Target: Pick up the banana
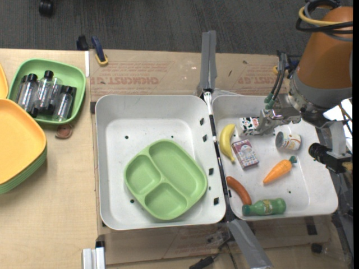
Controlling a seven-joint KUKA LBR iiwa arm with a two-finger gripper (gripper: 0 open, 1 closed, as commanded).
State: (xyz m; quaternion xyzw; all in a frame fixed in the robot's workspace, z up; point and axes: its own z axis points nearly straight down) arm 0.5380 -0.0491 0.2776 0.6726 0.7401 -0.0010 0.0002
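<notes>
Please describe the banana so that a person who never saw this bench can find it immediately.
Look at the right white bin, the one that holds several small toys. The banana lies along its left wall, beside a small pink carton. It is the only yellow, curved thing there; the carrot is orange and the sausage is red-orange.

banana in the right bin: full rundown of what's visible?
The banana is yellow, smooth and curved, and looks like a plastic toy. It lies flat on the floor of the right bin, close along its left wall, running roughly top to bottom with the bow toward that wall. Its lower end sits right beside the pink card box; contact is unclear. The gripper is apart from it, up and right.
</notes>
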